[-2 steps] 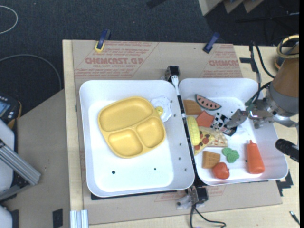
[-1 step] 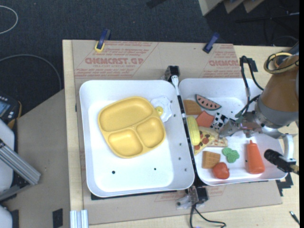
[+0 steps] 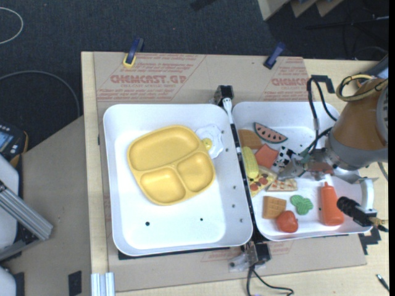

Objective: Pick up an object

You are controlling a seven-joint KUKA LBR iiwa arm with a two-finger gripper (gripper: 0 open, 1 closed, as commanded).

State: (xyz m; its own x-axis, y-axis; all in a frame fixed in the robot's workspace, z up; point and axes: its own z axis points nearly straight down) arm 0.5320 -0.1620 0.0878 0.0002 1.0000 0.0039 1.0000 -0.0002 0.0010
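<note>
The right bin (image 3: 295, 114) holds several toy foods. Among them are a watermelon slice (image 3: 270, 132), a yellow corn cob (image 3: 250, 163), a red-orange block (image 3: 266, 156), a pizza slice (image 3: 275, 182), a green piece (image 3: 302, 203), a red tomato (image 3: 286, 221), a tan cracker (image 3: 273, 206) and an orange bottle (image 3: 330, 203). My gripper (image 3: 300, 163) reaches in from the right and sits low over the middle of this bin. It is beside a black-and-white spotted piece (image 3: 283, 158) and just above the pizza slice. Nothing is seen lifted.
The left bin (image 3: 174, 227) carries a yellow divided plate (image 3: 170, 164) and a fried-egg toy (image 3: 208, 140) at the plate's upper right. The arm's grey body and orange band (image 3: 361, 125) cover the right bin's right side. Cables (image 3: 318, 106) loop above the wrist.
</note>
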